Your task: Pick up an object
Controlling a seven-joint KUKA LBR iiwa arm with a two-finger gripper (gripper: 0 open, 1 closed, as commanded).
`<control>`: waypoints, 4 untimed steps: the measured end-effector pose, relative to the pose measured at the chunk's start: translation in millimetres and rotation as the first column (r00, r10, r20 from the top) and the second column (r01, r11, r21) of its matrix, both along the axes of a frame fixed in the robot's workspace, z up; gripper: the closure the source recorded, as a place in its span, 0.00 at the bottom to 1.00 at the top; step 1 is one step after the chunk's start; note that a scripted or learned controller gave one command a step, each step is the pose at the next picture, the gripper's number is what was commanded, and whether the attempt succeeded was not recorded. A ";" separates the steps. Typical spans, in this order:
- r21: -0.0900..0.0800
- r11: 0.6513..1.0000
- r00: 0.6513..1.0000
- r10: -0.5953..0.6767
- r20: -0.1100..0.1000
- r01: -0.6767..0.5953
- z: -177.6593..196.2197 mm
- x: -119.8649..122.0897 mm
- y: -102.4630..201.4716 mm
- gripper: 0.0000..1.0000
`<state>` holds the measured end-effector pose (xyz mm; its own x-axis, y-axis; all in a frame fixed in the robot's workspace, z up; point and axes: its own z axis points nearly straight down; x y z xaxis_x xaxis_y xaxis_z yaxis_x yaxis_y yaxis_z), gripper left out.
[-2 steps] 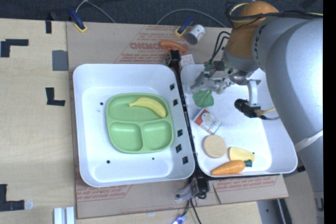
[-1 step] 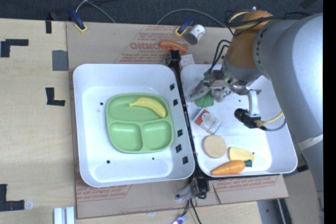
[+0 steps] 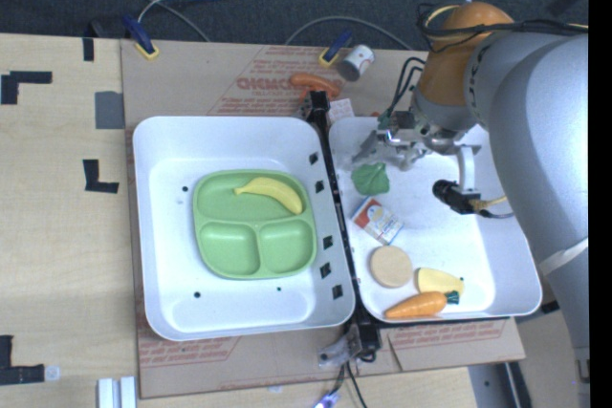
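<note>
The gripper (image 3: 382, 146) hangs over the right bin (image 3: 497, 272). A green leaf (image 3: 370, 178) lies just near-left of it, almost touching.

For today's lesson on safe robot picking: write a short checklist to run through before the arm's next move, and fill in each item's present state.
1. Gripper above the right bin: ok.
2. Green leaf close below the gripper: ok.
3. Something held between the fingers: cannot tell.
4. Fingers open wide enough: cannot tell.
5. Leaf apart from the small packet: ok.
6. Banana resting on the green plate in the left bin, out of the way: ok.
</note>
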<state>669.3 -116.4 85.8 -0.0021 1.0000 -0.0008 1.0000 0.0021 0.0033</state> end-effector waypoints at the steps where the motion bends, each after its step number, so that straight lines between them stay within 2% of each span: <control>1: -0.001 1.000 1.000 -0.001 -0.001 0.001 -0.2 -0.4 5.8 0.00; 2: -0.001 1.000 1.000 -0.003 -0.001 0.003 0.9 -96.9 -20.9 0.00; 3: 0.001 1.000 1.000 0.000 0.001 0.000 0.0 -21.3 15.6 0.00; 4: 0.000 1.000 1.000 0.001 0.002 -0.001 11.1 -20.6 15.3 1.00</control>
